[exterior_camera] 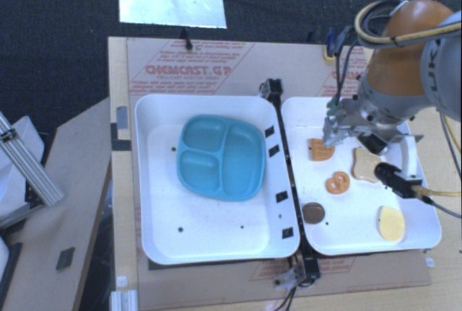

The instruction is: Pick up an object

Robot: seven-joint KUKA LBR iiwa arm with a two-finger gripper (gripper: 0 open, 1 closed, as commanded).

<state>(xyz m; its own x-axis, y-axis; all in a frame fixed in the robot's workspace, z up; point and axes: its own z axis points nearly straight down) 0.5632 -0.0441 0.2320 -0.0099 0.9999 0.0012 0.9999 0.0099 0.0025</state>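
Gripper (333,135) low in the right bin (426,236), directly above and apparently touching an orange wedge (320,151); whether the wedge sits between the fingers, or whether they are open or closed, cannot be told from this angle. Other pieces in the same bin: an orange ring-shaped pretzel (337,182) just beside the wedge, a pale toast slice (364,166) partly under the arm (401,57), a flat brown disc (313,213) near the divider, and a smooth yellow oval (390,223) near the front corner. Left bin (155,230): a glossy blue plate (220,158) with three compartments, rounded corners, lying flat near the centre. Both bins are shallow, white and smooth-walled.
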